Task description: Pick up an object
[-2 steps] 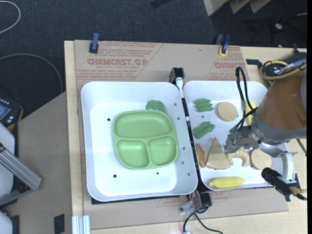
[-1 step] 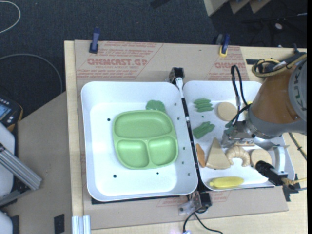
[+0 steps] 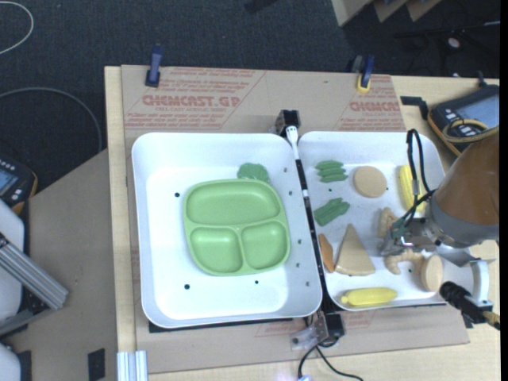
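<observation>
My gripper [image 3: 399, 243] reaches down into the right bin [image 3: 317, 145] near its right side, among small tan food pieces [image 3: 387, 220]. A tan bread wedge [image 3: 352, 254] lies just left of it, and a round beige slice [image 3: 430, 274] just below right. The same bin holds two green pea pods [image 3: 329, 170] [image 3: 331, 210], a round cracker [image 3: 369, 182], a yellow corn cob [image 3: 406, 185], an orange piece [image 3: 325, 252] and a yellow banana [image 3: 367, 296] at the front. The arm's wrist hides what lies under the gripper.
The left bin [image 3: 151, 213] holds a green divided plate [image 3: 236, 226] with a green leafy piece [image 3: 253, 171] behind it. A black divider rail [image 3: 300, 177] runs between the bins. The grey arm body [image 3: 472, 201] covers the right bin's right rim.
</observation>
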Motion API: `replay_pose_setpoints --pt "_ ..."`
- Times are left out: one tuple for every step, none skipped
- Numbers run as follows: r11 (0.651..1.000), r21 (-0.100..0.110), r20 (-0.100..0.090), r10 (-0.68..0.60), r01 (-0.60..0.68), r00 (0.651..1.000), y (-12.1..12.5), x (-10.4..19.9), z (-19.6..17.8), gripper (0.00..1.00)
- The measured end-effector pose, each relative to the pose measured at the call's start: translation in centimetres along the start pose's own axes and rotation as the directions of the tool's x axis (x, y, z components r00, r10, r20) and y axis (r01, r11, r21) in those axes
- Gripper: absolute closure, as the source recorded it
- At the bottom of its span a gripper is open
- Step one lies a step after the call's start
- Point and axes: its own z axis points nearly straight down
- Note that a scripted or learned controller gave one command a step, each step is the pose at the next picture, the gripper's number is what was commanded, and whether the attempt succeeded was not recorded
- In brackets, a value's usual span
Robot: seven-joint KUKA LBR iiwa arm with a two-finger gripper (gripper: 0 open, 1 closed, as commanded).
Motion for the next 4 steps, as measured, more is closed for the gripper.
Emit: replay_pose_setpoints --pt "1.0 0.005 0.0 -0.007 0.007 1.0 2.1 2.6 -5.9 1.0" --pt "1.0 0.007 -0.005 -0.016 0.016 1.0 4.3 13.8 -9.7 1.0" --pt "1.0 0.008 -0.004 -0.01 0.01 1.0 1.1 18.9 -15.6 1.0" --pt "1.0 0.017 -0.003 -0.01 0.01 1.0 1.2 24.5 -13.7 1.0"
